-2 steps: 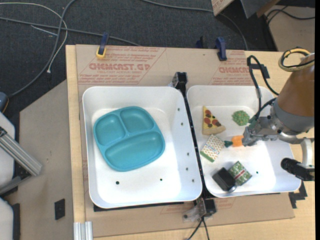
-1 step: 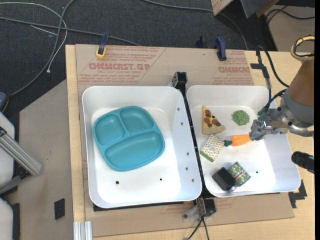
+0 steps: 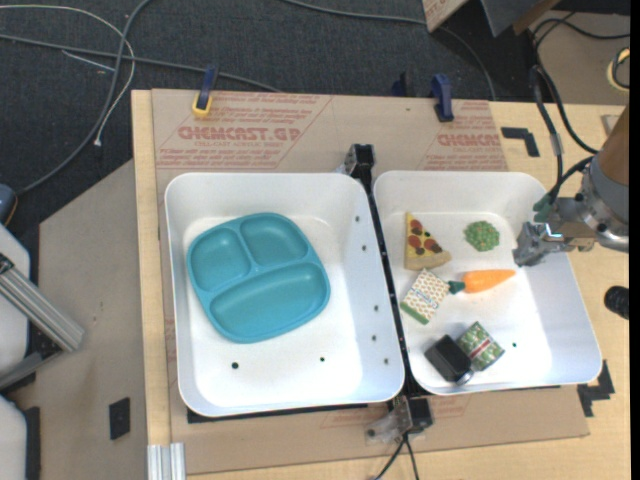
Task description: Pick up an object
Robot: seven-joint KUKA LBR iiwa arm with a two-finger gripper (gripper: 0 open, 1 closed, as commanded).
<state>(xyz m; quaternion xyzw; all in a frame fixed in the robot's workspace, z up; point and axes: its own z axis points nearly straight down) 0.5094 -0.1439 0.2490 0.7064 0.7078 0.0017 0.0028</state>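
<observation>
A teal divided plate (image 3: 259,275) is seen lying alone in the left bin (image 3: 190,368), with bare white floor around it, most of it toward the near and right sides. In the right bin (image 3: 570,358) five small objects are gathered toward the left and middle: a toy pizza slice (image 3: 423,243) at the far left, a green broccoli-like piece (image 3: 482,235) to its right, an orange toy carrot (image 3: 486,281) in the middle, a patterned pale packet (image 3: 424,297) just left of the carrot's green end, and a black-and-green box (image 3: 463,352) at the near side. The gripper (image 3: 530,245) is positioned over the right part of this bin, just right of the carrot's tip and apart from the broccoli; nothing is seen between its fingers, and their spacing cannot be told. The bin's right portion is left bare. Both bins are set on a brown board (image 3: 260,128) printed with red lettering, held by two blue clamps (image 3: 441,98) at the far edge, above dark carpet crossed by cables (image 3: 120,58).
</observation>
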